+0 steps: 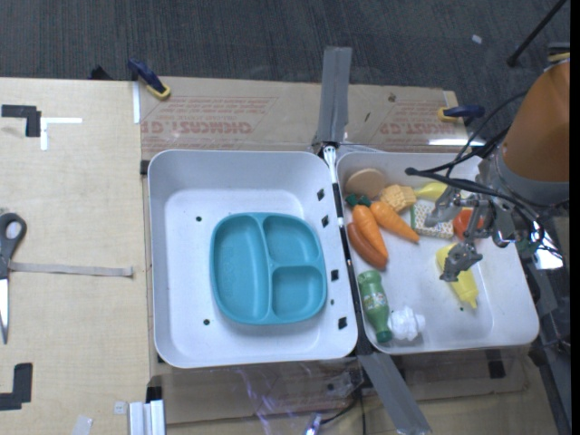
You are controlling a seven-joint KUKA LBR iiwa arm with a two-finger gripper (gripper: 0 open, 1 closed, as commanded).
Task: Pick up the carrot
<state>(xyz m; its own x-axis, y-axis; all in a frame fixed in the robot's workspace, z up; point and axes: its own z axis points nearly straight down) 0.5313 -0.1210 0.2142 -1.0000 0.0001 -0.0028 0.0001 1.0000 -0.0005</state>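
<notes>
Two orange carrots lie in the right bin (507,329) near its left wall. One carrot (367,236) has a green top and points toward the front. The other carrot (394,220) lies slanted just right of it. My gripper (459,243) hangs over the right half of that bin, right of both carrots and apart from them, just above a yellow toy (465,288). Nothing orange shows at the gripper.
The right bin also holds a brown bun (365,182), corn (397,197), a green bottle (372,304), a white crumpled piece (407,323) and a small box (432,221). The left bin (172,243) holds a blue divided plate (269,267). Scissors (7,243) lie far left.
</notes>
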